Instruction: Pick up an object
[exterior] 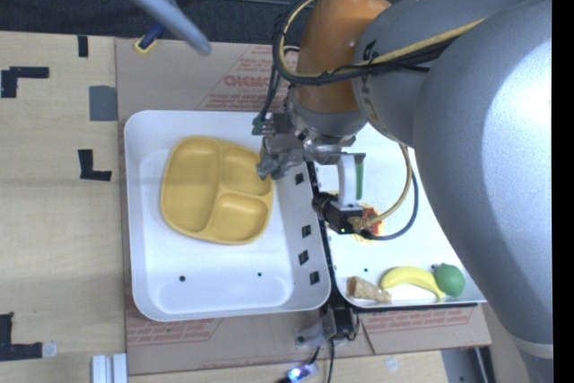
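Camera view: two white bins [143, 193] on cardboard over wood; yellow divided plate [215, 189] lies flat, long axis running left-right; gripper [273, 159] at its right edge, grip unclear.

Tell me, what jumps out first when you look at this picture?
The huge grey robot arm with its orange band comes in from the right and hangs over the divide between the two white bins. In the left bin lies a big yellow divided plate, with the arm's hand right at its edge. At the near edge of the right bin sit a banana and a green fruit.
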Controlling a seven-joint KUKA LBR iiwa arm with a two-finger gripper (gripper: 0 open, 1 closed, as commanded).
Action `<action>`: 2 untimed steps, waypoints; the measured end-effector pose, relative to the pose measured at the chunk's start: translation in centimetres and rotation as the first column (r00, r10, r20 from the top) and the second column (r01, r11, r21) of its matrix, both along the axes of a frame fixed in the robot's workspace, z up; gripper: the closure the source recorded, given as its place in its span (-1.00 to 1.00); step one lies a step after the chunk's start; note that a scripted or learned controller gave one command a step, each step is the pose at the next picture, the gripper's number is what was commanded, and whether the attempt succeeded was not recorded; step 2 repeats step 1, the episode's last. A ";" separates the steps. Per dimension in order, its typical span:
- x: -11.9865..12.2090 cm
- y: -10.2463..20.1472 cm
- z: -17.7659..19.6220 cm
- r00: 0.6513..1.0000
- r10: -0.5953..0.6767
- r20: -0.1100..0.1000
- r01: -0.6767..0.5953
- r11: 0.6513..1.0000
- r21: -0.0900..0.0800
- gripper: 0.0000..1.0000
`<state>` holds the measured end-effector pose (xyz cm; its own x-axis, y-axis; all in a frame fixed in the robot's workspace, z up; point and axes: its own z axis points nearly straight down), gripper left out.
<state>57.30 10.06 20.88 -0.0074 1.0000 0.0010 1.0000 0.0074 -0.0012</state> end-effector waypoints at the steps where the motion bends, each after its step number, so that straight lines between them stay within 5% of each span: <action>1: 0.0 -0.3 0.0 1.000 -0.005 -0.001 0.005 1.000 -0.001 -1.00; 2: 0.0 -0.3 0.0 1.000 -0.005 -0.001 0.005 1.000 -0.001 -1.00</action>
